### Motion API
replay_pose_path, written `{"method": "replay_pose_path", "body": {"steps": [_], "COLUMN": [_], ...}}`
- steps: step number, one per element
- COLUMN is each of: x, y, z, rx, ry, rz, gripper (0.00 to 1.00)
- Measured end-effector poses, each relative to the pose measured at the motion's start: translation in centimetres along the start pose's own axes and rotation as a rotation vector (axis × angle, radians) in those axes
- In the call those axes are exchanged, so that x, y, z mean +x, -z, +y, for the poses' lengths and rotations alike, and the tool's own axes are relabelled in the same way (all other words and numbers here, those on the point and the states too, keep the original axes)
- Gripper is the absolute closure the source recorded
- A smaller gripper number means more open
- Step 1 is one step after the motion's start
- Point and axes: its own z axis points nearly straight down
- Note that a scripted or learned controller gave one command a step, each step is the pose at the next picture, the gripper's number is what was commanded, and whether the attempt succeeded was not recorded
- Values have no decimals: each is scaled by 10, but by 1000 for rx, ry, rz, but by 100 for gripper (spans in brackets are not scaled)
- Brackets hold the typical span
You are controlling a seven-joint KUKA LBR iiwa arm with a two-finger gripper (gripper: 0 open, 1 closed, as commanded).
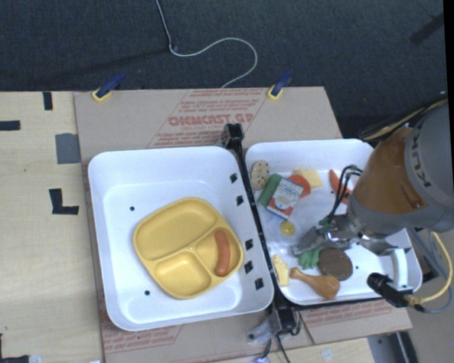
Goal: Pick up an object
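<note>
Gripper (316, 240) low in right bin (387, 286), brown patty (335, 264) beside it

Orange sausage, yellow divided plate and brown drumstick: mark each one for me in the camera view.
orange sausage (224, 251), camera view, middle of its length
yellow divided plate (171, 230), camera view, bare floor of its large compartment
brown drumstick (317, 281), camera view, its thick meaty end
</note>
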Motion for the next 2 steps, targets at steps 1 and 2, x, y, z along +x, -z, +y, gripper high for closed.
{"method": "replay_pose_path", "body": {"steps": [1, 2], "x": [0, 2], "y": [12, 53], "z": [1, 2], "rx": [-1, 5], "ry": [0, 1], "rz": [0, 5], "gripper": [100, 100]}}
